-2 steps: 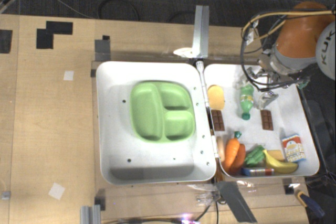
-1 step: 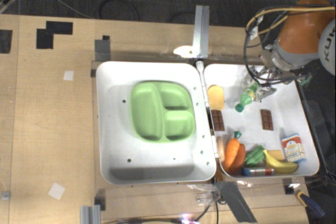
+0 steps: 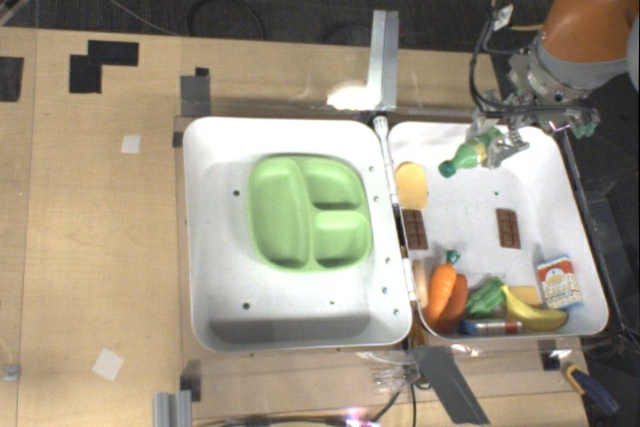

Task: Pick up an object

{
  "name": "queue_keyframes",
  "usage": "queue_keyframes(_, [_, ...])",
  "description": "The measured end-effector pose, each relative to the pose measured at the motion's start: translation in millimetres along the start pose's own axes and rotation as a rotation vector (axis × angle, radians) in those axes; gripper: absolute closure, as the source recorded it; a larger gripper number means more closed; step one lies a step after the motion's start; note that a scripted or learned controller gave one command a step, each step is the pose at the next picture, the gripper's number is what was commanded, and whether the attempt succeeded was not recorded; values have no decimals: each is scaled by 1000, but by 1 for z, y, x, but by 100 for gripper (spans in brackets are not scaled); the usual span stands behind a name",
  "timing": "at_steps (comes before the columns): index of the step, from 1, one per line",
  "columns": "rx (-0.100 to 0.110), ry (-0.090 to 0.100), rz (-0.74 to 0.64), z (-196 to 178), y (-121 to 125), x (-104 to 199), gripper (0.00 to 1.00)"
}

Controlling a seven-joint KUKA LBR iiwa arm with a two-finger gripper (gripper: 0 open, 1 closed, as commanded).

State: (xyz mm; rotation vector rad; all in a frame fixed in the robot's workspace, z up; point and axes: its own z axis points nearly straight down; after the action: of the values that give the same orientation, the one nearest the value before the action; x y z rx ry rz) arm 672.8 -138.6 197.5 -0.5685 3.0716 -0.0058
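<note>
Banana [image 3: 533, 312] lies at right bin [image 3: 560, 185] front edge; arm [image 3: 590, 25] reaches over far corner, tool [image 3: 497, 143] clenched on green bottle [image 3: 464, 157].

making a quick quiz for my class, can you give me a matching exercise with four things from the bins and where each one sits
Things:
1. green divided plate
2. green bottle
3. carrot
4. small carton

Places:
A. near right corner of the right bin
B. middle of the left bin
C. at the gripper, far part of the right bin
D. near left part of the right bin

Pairs: 1-B, 2-C, 3-D, 4-A
</note>
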Motion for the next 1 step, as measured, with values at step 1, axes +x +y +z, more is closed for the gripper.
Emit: queue_keyframes(1, [-2, 6, -227, 19, -54, 23, 100])
